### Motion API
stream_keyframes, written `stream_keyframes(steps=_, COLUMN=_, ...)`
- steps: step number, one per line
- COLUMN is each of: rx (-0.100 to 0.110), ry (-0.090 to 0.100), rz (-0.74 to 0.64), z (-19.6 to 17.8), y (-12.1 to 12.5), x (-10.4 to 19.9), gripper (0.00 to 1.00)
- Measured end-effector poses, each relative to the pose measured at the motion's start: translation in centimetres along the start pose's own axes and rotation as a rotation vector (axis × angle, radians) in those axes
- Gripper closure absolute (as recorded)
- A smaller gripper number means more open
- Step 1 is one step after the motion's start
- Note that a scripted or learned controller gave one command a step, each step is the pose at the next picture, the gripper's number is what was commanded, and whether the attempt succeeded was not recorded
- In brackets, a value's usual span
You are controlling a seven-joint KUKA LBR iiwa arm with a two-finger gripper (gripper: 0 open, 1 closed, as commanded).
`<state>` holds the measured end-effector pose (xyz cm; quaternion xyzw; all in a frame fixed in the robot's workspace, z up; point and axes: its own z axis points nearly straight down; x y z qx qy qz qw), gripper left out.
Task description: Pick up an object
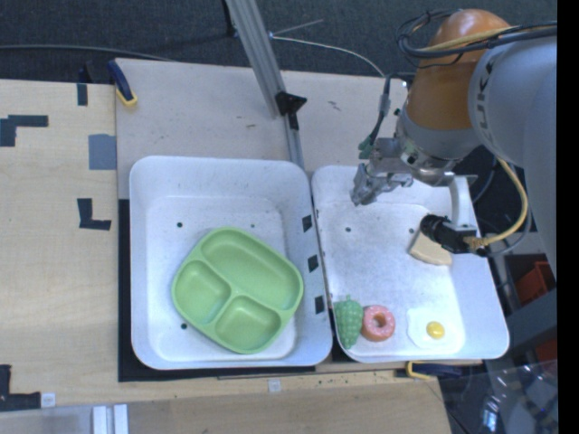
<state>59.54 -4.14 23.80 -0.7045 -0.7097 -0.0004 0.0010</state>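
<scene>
My gripper (366,191) hangs over the far left part of the right bin (389,251), pointing down, with nothing visible between its fingers. In that bin's near edge lie a green knobbly toy (347,320), a pink doughnut (377,323) and a white fried egg with a yellow yolk (433,330). A tan wedge like a slice of bread (429,250) rests by the bin's right side, partly under a black cable fitting. All of these lie well clear of the gripper, toward the near side.
The left bin (154,206) holds a green three-compartment plate (238,289). A slanted metal pole (262,52) with a black clamp stands behind the bins. The grey arm with its orange band (457,61) and cables fills the upper right.
</scene>
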Motion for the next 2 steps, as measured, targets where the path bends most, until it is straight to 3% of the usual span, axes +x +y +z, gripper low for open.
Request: stream_keyframes(steps=2, rx=0.001, ry=-0.001, rz=0.0, z=0.7, y=0.3, x=10.9, gripper=1.0)
